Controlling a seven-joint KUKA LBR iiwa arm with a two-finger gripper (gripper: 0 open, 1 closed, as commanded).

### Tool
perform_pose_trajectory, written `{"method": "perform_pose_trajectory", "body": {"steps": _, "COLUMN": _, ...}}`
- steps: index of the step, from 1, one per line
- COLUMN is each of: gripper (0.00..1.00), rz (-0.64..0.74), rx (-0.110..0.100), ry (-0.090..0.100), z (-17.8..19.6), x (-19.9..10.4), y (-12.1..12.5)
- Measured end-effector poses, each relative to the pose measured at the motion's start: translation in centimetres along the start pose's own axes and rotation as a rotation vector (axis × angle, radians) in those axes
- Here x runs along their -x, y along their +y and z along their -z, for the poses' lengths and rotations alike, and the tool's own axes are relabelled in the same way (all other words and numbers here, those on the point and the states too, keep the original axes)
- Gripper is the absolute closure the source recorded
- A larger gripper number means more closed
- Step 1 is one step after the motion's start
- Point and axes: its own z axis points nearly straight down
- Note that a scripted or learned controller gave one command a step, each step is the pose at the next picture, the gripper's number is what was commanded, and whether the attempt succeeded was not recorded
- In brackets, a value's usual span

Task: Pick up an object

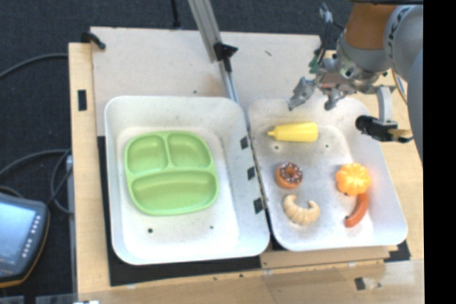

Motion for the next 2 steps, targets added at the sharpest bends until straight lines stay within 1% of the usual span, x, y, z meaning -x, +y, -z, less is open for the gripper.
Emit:
{"method": "perform_pose_trajectory", "body": {"steps": 1, "gripper": 0.0, "rz": -0.003, "rx": -0.004, "ry": 0.003, "z": -5.6, "x": -3.5, "y": -1.6}}
{"method": "perform_pose_trajectory", "body": {"steps": 2, "gripper": 0.0, "rz": 0.0, "rx": 0.003, "ry": 0.005, "z": -0.6, "x": -8.6, "y": -5.6}}
